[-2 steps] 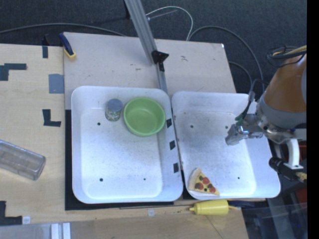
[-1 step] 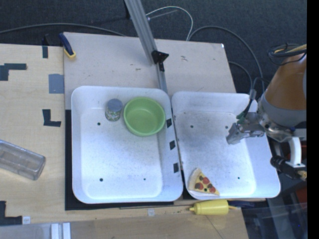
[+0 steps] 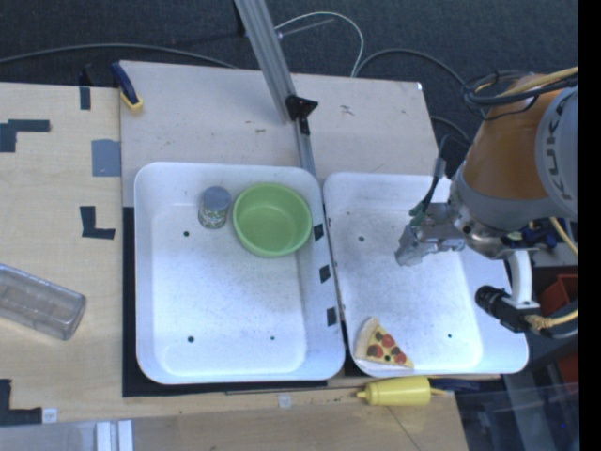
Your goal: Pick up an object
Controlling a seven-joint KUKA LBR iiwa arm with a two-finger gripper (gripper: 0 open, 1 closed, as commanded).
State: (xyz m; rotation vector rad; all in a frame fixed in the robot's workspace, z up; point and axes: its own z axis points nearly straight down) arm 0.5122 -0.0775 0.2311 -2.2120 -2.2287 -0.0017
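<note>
In the right bin (image 3: 376, 205) my gripper (image 3: 410, 252) hangs over the bin's middle, right of centre; nothing shows between its fingers. A toy pizza slice (image 3: 380, 343) lies at that bin's front left corner, well below the gripper. A yellow squeeze bottle (image 3: 394, 392) lies on the bench just outside the bin's front rim. The left bin (image 3: 160, 280) holds a green bowl (image 3: 271, 219) at its back right and a small grey-lidded jar (image 3: 214, 207) beside the bowl on its left.
A grey pole (image 3: 268, 45) slants down to the bins' shared back edge. A clear plastic container (image 3: 38, 302) lies on the wooden bench at far left. Cables run behind the bins and by the arm at right.
</note>
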